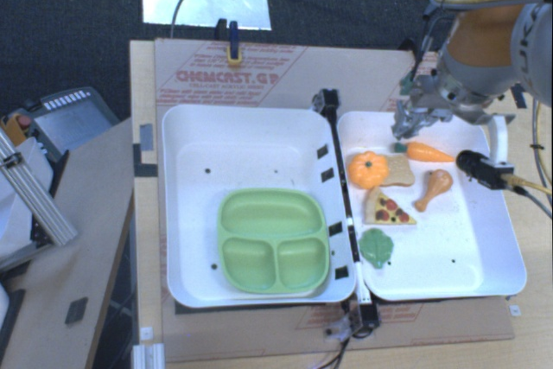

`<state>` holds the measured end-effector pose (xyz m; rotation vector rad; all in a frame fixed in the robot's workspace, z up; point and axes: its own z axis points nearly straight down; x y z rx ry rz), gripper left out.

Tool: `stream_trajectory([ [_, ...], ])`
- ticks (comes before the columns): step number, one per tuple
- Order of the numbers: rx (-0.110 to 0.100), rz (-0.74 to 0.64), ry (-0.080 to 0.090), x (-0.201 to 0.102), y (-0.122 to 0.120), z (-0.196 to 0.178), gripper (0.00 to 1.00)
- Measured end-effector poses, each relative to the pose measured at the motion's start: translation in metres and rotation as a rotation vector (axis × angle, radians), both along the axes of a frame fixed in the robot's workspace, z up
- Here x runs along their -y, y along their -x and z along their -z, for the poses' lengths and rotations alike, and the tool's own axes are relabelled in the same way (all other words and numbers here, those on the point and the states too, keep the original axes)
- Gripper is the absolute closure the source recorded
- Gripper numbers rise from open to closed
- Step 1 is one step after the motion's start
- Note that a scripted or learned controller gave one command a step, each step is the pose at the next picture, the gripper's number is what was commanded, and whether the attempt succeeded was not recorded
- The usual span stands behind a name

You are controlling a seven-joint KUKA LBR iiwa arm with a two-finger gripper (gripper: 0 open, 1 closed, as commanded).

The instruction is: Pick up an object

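Right bin [492, 268]: carrot [429, 154] lies just beside tool [406, 130].

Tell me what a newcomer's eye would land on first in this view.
The orange pumpkin and carrot stand out brightly near the back of the right bin, clustered with a pizza slice and a drumstick. Just above them hangs the arm's end effector, close to the carrot's green end. In the left bin, a pale green divided plate lies toward the front.
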<state>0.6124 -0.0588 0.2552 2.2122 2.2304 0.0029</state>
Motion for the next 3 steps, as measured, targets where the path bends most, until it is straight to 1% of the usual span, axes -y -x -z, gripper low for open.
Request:
stream_trajectory([
  [1,-0.001,-0.001,-0.001,-0.044,0.023,-0.004,1.00],
  [3,-0.002,-0.001,0.000,-0.150,0.073,-0.002,1.00],
])
